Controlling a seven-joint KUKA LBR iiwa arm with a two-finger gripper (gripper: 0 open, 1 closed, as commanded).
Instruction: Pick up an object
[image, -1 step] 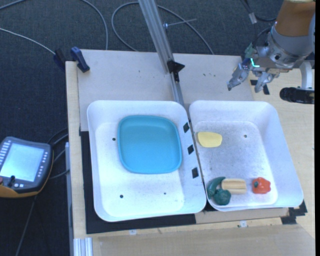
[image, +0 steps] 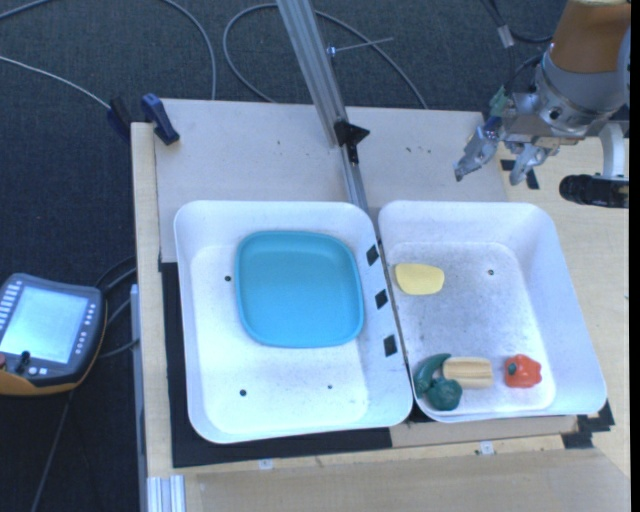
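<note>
Along the right bin's (image: 560, 262) near edge lie a tomato (image: 521, 371), a tan block (image: 468, 372) and a green pepper (image: 437, 383), close together; a yellow piece (image: 419, 279) sits apart, near the divider. Above the bin's far edge hangs the gripper (image: 497, 160), fingers apart, gripping nothing. Left bin (image: 200, 300) holds a blue plate (image: 299, 288).

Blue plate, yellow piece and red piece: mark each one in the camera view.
blue plate (image: 300, 288), camera view, on its flat middle.
yellow piece (image: 419, 279), camera view, on its top face.
red piece (image: 521, 371), camera view, on its rounded body.
</note>
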